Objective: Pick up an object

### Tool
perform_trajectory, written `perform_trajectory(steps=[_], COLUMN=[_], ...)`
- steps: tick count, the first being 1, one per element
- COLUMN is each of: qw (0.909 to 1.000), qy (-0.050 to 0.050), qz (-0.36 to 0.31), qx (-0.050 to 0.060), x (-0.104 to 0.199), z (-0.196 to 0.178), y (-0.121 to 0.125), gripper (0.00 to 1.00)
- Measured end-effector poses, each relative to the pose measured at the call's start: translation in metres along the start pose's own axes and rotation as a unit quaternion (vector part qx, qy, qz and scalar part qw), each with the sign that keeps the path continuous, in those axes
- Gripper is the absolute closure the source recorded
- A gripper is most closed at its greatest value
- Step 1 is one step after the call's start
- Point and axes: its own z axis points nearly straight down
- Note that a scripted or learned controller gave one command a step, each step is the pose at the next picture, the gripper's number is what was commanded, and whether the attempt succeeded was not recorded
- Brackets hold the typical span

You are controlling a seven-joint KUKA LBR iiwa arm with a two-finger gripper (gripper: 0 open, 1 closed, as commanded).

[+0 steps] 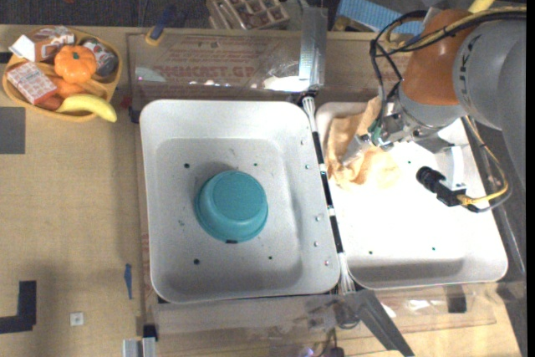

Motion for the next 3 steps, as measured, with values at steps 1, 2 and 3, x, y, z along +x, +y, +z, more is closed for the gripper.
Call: perform_trajectory(steps=[1, 2, 3], qw=[0.9982, 0.9987, 0.9999], qy=[0.001, 0.002, 0.000], qz=[0.061, 0.051, 0.010], qx=[0.004, 0.004, 0.005], x=[-0.020, -0.020, -0.008], z=[0.002, 0.002, 0.001], y=[0.025, 0.025, 0.028], gripper=[0.00, 0.00, 0.00])
